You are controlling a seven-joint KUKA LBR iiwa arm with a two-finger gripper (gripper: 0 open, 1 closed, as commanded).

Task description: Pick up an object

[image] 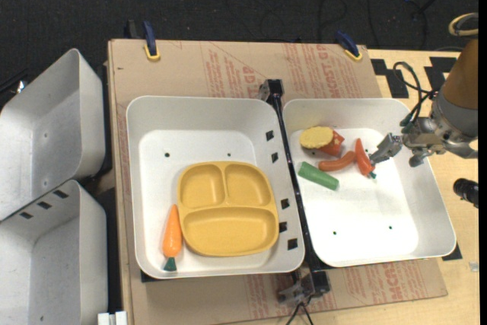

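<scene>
In the right bin [396,240] lie a yellow and red toy food piece [319,138], an orange sausage [337,162], a red chili [363,157] and a green stick-shaped piece [318,176]. They cluster in the bin's upper left part. My gripper [399,152] hangs over the right bin's upper right part, just right of the chili. It is open, and one fingertip [380,151] points at the chili from a small gap away. Nothing sits between the fingers.
The left bin [144,164] holds a yellow divided plate [227,208] and an orange carrot [172,232] beside its left edge. A black divider [288,171] runs between the bins. Grey trays [46,164] stand off the bench at the left.
</scene>
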